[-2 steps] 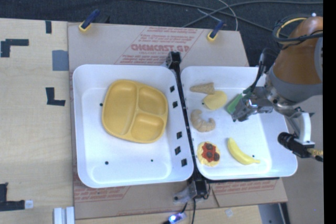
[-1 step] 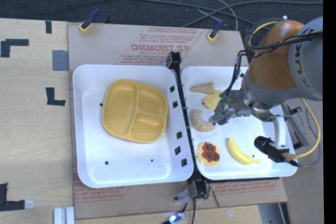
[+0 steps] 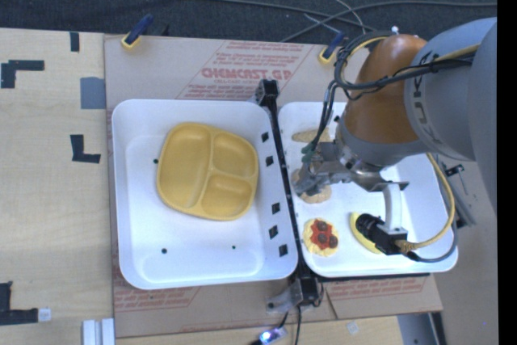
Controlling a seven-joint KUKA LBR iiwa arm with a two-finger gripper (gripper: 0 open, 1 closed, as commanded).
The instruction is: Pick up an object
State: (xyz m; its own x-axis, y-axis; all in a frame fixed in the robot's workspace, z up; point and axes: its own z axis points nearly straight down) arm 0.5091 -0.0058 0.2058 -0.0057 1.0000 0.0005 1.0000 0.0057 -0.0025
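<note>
The jaws (image 3: 313, 183) hang low in the right bin (image 3: 428, 174) over a flat tan cookie-like piece (image 3: 317, 193) — whether apart or together, I cannot tell. Just below lies a small round pizza toy (image 3: 321, 237); the left bin (image 3: 129, 190) holds a smooth yellow divided plate (image 3: 208, 170).

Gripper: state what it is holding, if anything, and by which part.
Cannot be told. The gripper is down in the right bin over a tan, cookie-like item, but the wrist hides any contact.
</note>
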